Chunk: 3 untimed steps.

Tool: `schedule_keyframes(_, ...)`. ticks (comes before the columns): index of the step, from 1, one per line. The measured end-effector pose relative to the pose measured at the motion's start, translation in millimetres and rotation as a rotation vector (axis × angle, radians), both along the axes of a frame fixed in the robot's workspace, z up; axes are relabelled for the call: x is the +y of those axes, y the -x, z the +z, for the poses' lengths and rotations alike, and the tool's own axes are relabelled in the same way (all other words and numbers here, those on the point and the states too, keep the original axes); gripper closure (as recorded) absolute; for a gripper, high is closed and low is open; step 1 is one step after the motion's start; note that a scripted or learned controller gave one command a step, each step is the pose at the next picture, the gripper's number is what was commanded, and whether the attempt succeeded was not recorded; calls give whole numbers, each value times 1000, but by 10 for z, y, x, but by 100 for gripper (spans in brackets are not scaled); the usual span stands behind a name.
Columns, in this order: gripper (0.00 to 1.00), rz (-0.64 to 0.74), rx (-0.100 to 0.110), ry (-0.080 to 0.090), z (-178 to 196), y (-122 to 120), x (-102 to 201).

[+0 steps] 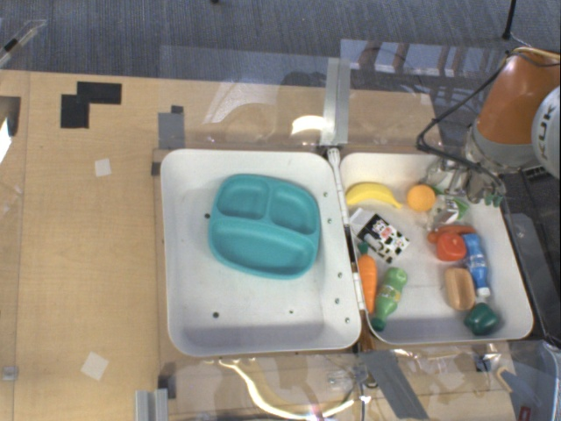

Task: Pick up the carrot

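The carrot (367, 281) is orange and lies lengthwise against the left wall of the right bin (517, 274), beside a green bottle (389, 293). My gripper (456, 196) hangs over the upper right part of that bin, well to the right of and beyond the carrot, close to an orange fruit (421, 198) and above a red tomato-like piece (450, 245). The fingers look slightly apart with nothing seen between them.
The right bin also holds a banana (372, 195), a black-and-white patterned box (382, 236), a blue bottle (476, 264), a bread roll (458, 288) and a dark green piece (481, 320). A teal divided plate (263, 224) lies in the left bin (188, 235).
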State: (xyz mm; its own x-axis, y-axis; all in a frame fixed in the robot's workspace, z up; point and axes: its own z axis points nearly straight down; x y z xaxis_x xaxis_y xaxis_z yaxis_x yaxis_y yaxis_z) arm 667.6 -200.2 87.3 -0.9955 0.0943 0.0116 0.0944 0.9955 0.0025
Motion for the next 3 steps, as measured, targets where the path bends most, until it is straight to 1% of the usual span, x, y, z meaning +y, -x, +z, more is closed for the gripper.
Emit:
schedule_keyframes(1,0,76,-10,2,-2,15,-39)
schedule_keyframes(2,0,235,-25,7,22,99,-51)
schedule_keyframes(3,0,29,-23,5,7,188,34)
